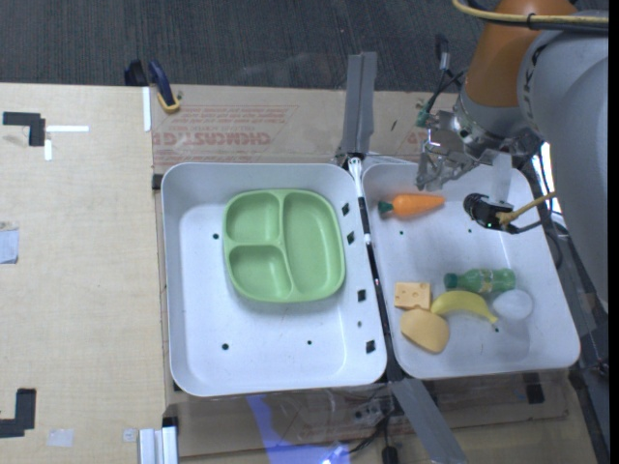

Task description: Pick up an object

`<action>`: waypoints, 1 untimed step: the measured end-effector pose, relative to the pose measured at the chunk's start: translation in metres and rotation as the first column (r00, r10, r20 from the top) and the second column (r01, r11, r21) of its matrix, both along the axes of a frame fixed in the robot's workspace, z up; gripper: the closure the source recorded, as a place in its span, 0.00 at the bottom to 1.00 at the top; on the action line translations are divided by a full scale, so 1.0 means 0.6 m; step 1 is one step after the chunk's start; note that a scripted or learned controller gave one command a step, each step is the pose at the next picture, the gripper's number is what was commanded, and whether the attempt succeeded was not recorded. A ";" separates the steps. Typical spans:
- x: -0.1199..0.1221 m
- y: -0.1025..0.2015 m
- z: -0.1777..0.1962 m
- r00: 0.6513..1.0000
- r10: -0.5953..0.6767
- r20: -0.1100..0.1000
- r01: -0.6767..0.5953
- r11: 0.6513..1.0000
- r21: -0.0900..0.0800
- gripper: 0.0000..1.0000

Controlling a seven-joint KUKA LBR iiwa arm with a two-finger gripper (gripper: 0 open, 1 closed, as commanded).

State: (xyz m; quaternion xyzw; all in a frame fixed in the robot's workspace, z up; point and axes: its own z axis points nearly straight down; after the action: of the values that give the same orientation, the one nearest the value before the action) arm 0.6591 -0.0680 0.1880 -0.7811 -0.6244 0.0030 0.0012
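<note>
In the right bin (542, 356) lie an orange carrot (416, 204) at the back left, a green bottle (480, 279), a yellow banana (465, 304), a holed cheese wedge (412, 295) and a pale yellow rounded piece (426, 331) toward the front. My gripper (433, 176) hangs over the bin's back edge, just above and right of the carrot's thick end. Nothing shows between its fingers. Whether it touches the carrot I cannot tell.
The left bin (193, 336) holds a green three-compartment plate (284, 245). A grey divider post (359, 104) rises behind the gap between the bins. A white round thing (515, 304) lies beside the banana. Cardboard (242, 129) backs the bins.
</note>
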 end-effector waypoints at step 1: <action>0.000 -0.015 -0.001 0.988 -0.152 0.000 0.152 0.988 -0.001 1.00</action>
State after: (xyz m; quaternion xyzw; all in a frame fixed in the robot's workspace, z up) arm 0.6589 -0.0768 0.1876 -0.8263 -0.5632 0.0033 0.0011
